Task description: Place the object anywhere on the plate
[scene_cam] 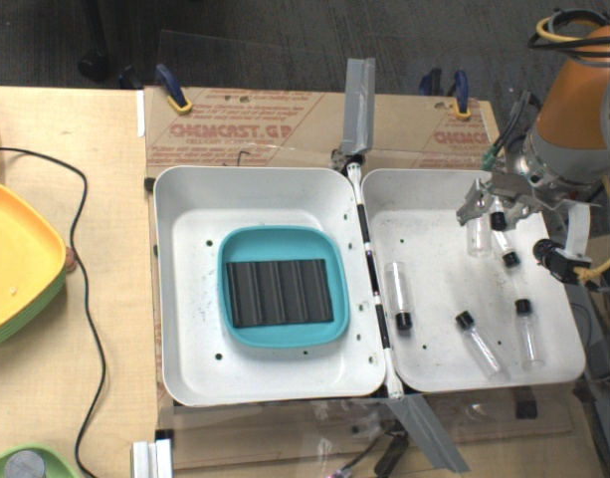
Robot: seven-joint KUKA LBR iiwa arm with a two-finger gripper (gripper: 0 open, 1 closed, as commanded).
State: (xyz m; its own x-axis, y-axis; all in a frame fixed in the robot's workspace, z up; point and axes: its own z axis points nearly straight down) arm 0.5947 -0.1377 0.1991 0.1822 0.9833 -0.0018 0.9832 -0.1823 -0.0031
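Evidently little is done yet: the end effector [487, 217] hangs over the right bin [434, 352] with a clear vial [477, 237] seemingly gripped between its fingers, though blurred, well apart from the teal plate [282, 335] waiting in the left bin [185, 267].

Teal plate [283, 287] with dark ribbed grey centre in the left white bin [185, 267]; clear, black-capped tubes [397, 293] in the right white bin [434, 347]
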